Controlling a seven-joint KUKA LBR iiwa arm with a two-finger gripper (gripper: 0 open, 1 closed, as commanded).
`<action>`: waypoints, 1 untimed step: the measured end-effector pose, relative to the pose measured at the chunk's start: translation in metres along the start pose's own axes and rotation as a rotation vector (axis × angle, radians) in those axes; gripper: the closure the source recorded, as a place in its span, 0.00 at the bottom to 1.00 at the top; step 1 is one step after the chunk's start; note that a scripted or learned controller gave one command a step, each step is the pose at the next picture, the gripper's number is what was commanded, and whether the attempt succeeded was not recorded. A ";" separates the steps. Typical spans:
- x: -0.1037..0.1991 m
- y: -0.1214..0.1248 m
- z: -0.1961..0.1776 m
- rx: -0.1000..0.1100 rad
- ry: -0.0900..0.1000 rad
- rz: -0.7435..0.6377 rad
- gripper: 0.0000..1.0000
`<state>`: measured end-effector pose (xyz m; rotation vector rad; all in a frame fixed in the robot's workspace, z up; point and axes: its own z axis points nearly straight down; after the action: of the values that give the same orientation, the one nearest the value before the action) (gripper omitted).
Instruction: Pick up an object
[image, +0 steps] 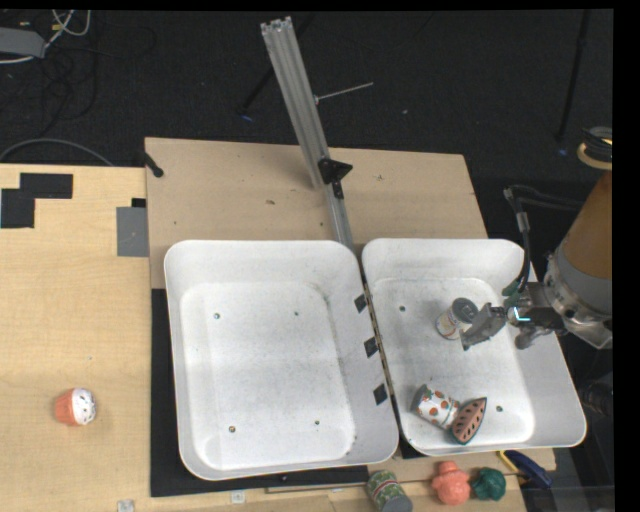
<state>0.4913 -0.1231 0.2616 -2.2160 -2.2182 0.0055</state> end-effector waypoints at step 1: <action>-0.001 0.000 -0.002 -0.005 -0.001 0.003 0.00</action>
<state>0.4918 -0.1243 0.2635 -2.2224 -2.2176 0.0014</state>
